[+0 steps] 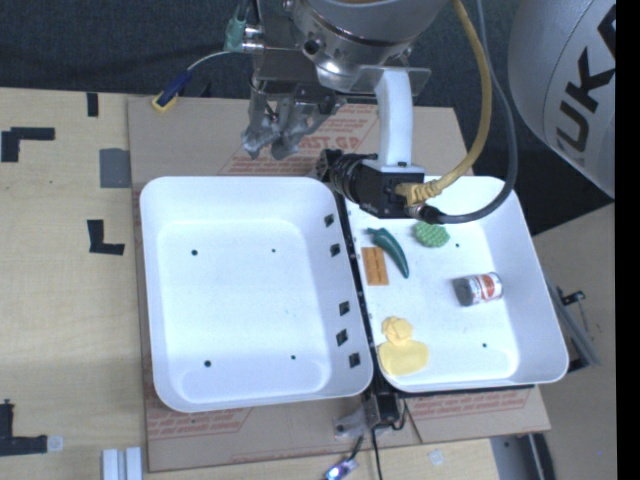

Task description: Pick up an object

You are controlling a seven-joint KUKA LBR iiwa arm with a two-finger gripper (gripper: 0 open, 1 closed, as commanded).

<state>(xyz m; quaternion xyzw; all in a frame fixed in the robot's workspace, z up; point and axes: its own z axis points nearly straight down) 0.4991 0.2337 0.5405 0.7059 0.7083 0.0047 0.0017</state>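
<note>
Right bin (520, 243): holds all the objects.
Pepper (389, 249): green, near the divider, just right of an orange block (374, 265).
Can (477, 288): lying on its side, mid-bin.
Yellow toy (402, 347): near the front edge.
Green disc (431, 234): near the back, beside the black cable.
Left bin (240, 298): white, touching the right bin along the middle.
Claw (278, 140): over the cardboard behind the left bin, above the table; fingers close together, nothing between them.
</note>
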